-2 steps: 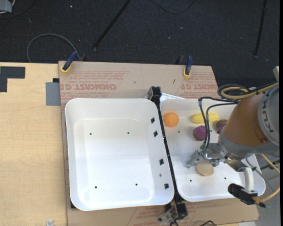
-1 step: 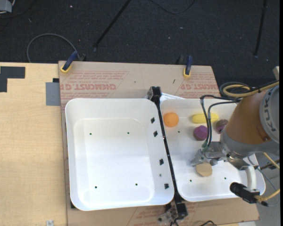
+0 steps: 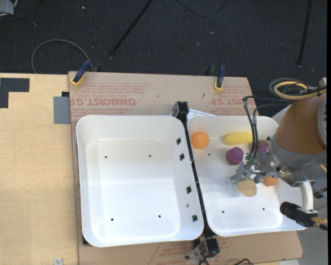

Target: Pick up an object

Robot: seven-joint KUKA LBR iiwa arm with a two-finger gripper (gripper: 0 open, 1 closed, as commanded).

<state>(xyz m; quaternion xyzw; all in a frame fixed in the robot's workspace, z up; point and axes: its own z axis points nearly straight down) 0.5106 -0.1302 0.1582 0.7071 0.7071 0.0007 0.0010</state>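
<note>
Bins are seen side by side on a cardboard sheet [image 3: 154, 95] clamped to the bench, the left bin [image 3: 94, 148] and the right bin [image 3: 248, 225] meeting along a black divider [image 3: 187, 164]. In the right bin, an orange ball [image 3: 199, 140] is found at about ten o'clock, close to the divider. A yellow banana-shaped piece [image 3: 238, 138] is placed toward twelve o'clock, and a purple ball [image 3: 235, 155] lies just below it, near the bin's middle. A tan block [image 3: 246, 188] sits at about four o'clock from the purple ball, and a small orange piece [image 3: 270, 181] is seen just beside it at three o'clock. The arm [image 3: 298, 131] is reached in from three o'clock, and the gripper [image 3: 252, 173] is lowered over the tan block, directly above it; whether it is clenched or released cannot be told, and nothing can be seen held in it.
</note>
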